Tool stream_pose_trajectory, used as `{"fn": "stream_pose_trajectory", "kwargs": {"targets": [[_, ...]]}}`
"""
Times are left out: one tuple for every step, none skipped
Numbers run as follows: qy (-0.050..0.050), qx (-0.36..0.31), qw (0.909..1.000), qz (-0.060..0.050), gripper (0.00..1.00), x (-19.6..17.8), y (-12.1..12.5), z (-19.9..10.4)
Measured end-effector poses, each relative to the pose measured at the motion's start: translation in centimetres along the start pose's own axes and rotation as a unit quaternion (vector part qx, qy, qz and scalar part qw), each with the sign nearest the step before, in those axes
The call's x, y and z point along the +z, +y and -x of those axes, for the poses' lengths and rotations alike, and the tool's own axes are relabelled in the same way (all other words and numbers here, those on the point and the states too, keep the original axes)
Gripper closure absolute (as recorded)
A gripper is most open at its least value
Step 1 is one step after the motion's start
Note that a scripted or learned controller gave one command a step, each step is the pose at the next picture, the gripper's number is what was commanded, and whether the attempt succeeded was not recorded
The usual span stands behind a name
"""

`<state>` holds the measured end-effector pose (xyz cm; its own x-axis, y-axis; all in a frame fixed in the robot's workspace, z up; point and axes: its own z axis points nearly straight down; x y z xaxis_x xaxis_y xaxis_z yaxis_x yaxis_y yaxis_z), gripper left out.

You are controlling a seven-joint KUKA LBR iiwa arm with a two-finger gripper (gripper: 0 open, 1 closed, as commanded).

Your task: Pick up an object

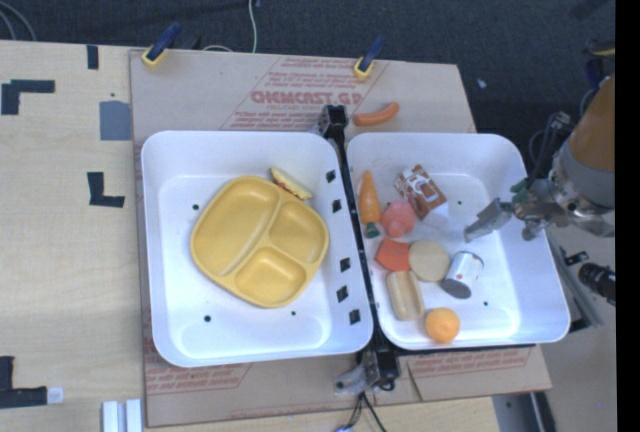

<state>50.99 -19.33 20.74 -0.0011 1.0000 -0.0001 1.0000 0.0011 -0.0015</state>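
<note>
1. The orange ball (pixel 441 324) sits at the right bin's (pixel 530 310) near edge.
2. The silver can (pixel 462 270) lies just above that ball, leftward of the gripper (pixel 497 216).
3. I cannot tell the gripper's state.

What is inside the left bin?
The left bin holds a yellow divided tray and a small sandwich-like item at its far edge. Anything beneath the tray is covered.

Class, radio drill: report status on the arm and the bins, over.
Gripper over right bin, nothing seen between fingers. Toy food clustered at that bin's left: carrot, orange ball, small can nearest. Yellow tray in left bin. Over.
</note>
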Motion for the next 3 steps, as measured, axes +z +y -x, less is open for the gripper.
{"fn": "stream_pose_trajectory", "kwargs": {"targets": [[0.002, 0.001, 1.0, 0.0, 0.0, 12.6, -2.1, -0.9], [0.001, 0.0, 1.0, 0.003, 1.0, 10.8, -1.8, -0.8], [-0.001, -0.005, 1.0, 0.008, 1.0, 11.9, 7.3, -8.9]]}}
